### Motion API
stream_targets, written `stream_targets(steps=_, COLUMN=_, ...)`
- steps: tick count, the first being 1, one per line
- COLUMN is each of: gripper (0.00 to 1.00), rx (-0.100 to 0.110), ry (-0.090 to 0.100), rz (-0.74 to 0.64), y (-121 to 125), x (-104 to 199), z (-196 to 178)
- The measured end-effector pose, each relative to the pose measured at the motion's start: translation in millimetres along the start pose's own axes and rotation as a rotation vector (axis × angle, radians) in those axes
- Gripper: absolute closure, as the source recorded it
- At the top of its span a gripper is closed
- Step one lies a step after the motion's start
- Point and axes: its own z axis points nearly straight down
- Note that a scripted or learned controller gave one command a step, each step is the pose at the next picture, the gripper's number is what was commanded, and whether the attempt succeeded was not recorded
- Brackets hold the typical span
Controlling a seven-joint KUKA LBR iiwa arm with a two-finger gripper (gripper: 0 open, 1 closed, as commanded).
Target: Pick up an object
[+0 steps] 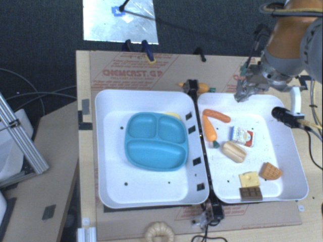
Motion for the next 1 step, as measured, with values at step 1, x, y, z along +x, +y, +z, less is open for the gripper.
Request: stream_targets(steps=1, gripper=1.0, rx=0.001, ry=-0.001, rz=0.003, y=4.5, x=16.7, z=21.0)
